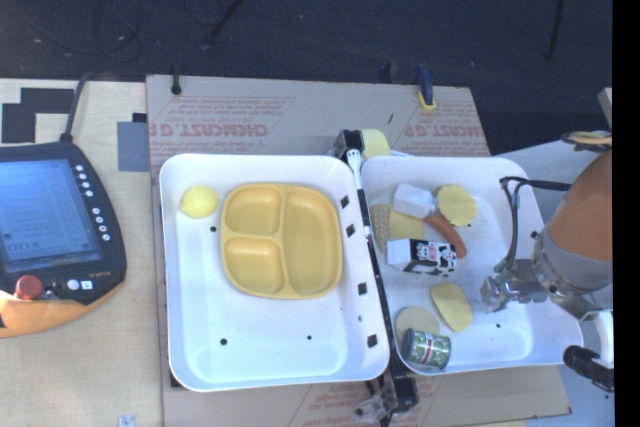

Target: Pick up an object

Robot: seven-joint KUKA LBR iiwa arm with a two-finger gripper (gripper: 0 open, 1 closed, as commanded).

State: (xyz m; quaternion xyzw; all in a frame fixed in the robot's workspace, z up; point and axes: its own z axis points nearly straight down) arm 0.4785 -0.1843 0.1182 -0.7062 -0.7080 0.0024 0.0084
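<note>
The end effector [503, 292] stood low over the right bin [520, 350], near its 3 o'clock side, and I could not tell its state, because the metal parts there were small and blurred. No thing was seen in it. The grey arm [585, 245] with the orange band entered from 3 o'clock. The nearest object was a yellow oval piece [452, 306], just beside the end effector at its 9 o'clock. At 7 o'clock from it a green can [428, 350] lay on its side, near the lower wall of the bin. More far, toward 10 o'clock, a black-and-white carton [423, 256] lay touching a red sausage-like piece [447, 233], with a white block [412, 199] and a round yellow piece [457, 205] behind them. The left bin [200, 335] carried a yellow divided plate [280, 240] and a yellow ball [198, 202]; a tablet controller [55, 225] rested on the bench [90, 365] at 9 o'clock of both bins. In my judgement the yellow oval piece was the sensible target: it lay apart from the crowded group, so the end effector should centre over it, align across its short side, descend fully to the bin floor before closing, and lift straight up, avoiding the can.
</note>
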